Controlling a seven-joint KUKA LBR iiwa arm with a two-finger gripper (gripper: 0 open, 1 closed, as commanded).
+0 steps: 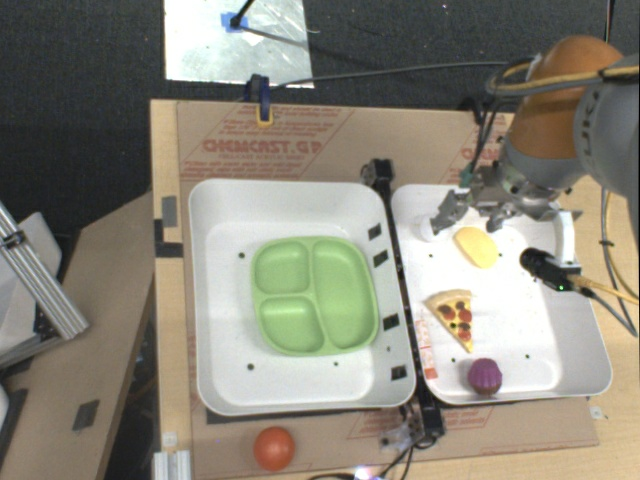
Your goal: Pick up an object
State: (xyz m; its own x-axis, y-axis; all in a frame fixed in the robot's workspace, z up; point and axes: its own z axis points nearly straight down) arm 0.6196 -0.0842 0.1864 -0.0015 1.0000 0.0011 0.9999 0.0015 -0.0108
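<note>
My gripper (472, 216) hangs over the far part of the right bin (580, 338). Its two fingers are spread, so it is open with nothing between them. Just below it, toward the front, a yellow rounded piece (477, 247) lies on the bin floor. A pizza slice (453, 316) lies nearer the middle of that bin, and a purple round piece (485, 375) sits by its front rim.
The left bin (225, 228) holds a green divided plate (313, 294). An orange ball (274, 448) rests on the bench in front of the left bin. A black clip strip (392, 268) joins the two bins.
</note>
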